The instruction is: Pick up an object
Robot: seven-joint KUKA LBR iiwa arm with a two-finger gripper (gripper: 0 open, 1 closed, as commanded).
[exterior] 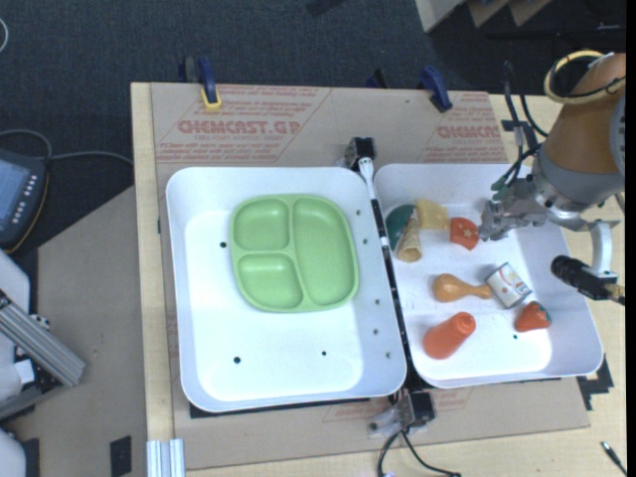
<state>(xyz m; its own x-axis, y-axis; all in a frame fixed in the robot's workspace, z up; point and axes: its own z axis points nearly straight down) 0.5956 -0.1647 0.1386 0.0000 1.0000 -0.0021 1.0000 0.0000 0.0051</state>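
Note:
The right bin (571, 361) holds several toy foods. A small red piece (463, 232) lies near its middle, with a dark green piece (400, 225) and a pale yellow piece (430, 215) to its left. Below them are an orange gourd shape (455, 287), a white can (509, 285), a red strawberry-like piece (535, 316) and an orange-red piece (449, 334). My gripper (494, 223) hangs low over the bin, just right of the small red piece. Nothing visibly sits in it.
A green divided plate (295, 251) lies in the left bin (288, 371). A raised divider (383, 266) separates the two bins. The arm's orange band (586, 127) and a black fitting (584, 276) stand over the right bin's right side.

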